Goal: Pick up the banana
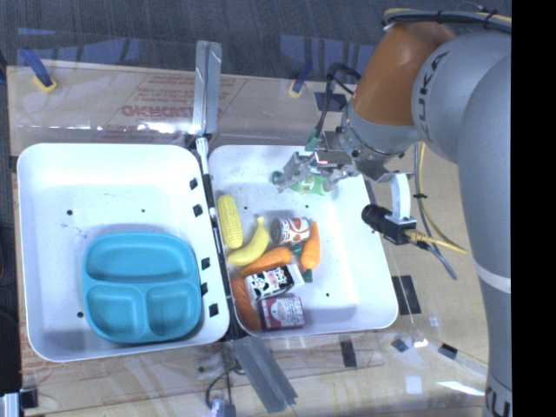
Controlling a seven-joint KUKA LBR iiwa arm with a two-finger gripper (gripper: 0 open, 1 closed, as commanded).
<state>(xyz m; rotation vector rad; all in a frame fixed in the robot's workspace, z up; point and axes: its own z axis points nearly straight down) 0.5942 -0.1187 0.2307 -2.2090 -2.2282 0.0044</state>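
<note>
The yellow banana (251, 245) lies curved in the right bin (365, 268), near its left wall, between an ear of corn (229, 219) and an orange carrot (269, 261). My gripper (294, 172) hangs over the far part of the same bin, up and to the right of the banana and well apart from it. A small green object (316, 183) sits right beside the gripper; whether the gripper touches it is unclear. Nothing yellow is at the gripper.
Packed around the banana are a red-and-white can (294, 229), a second carrot (311, 243), a cow-print carton (276, 281), a dark red packet (283, 313) and an orange piece (242, 304). The left bin (52, 181) holds a blue divided plate (141, 287).
</note>
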